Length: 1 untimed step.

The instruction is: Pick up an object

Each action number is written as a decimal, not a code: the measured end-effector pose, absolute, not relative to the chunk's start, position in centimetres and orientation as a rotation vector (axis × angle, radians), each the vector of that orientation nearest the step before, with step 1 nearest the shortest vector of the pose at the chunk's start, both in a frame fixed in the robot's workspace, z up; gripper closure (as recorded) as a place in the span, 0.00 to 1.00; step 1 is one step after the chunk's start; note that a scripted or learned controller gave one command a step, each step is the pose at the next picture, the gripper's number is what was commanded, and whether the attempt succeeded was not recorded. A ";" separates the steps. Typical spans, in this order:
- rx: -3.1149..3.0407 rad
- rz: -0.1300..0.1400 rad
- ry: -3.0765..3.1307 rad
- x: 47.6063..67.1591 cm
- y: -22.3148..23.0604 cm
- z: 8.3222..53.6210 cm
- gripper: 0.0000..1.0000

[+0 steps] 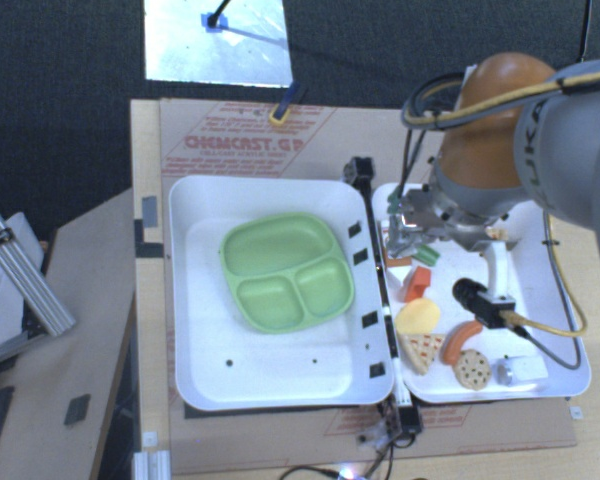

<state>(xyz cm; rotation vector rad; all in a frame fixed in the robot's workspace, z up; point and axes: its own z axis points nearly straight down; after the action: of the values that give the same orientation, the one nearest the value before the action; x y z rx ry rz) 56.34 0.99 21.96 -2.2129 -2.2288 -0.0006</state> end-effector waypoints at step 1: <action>-2.216 -0.003 -2.228 55.8 0.9 23.5 1.00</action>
<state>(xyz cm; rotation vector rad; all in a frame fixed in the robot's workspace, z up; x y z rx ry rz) 55.78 0.91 23.45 -2.2164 -2.2284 -0.0034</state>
